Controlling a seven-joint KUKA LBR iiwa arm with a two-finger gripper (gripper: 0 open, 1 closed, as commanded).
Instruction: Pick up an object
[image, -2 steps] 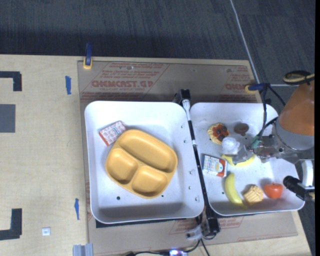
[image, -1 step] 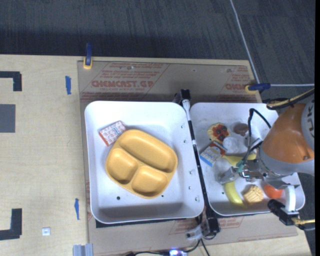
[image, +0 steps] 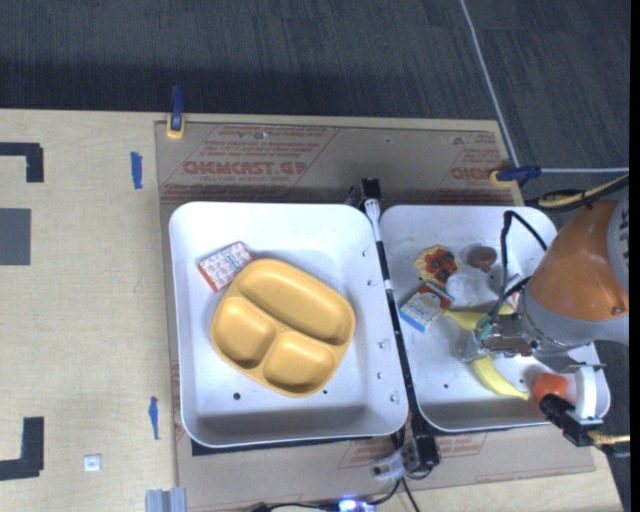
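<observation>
Light wood worktop (image: 80, 330) with a cardboard sheet (image: 330, 150) under two white bins. The left bin (image: 190, 330) has a yellow three-section tray (image: 283, 325) in the middle and a small red-and-white packet (image: 223, 264) by its far-left corner. The right bin (image: 420, 400) holds a banana (image: 493, 376) near the front edge, plus a small box (image: 421, 312), a colourful wrapper (image: 437, 263) and a brownish round thing (image: 482, 257) further back. The gripper (image: 492, 342) sits low right over the banana; can't tell if the jaws are clenched or released.

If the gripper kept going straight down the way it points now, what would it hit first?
Most likely the banana: the gripper hangs right over it in the right bin, though height above it is unclear from this slanted view. The small boxes sit further left.
</observation>
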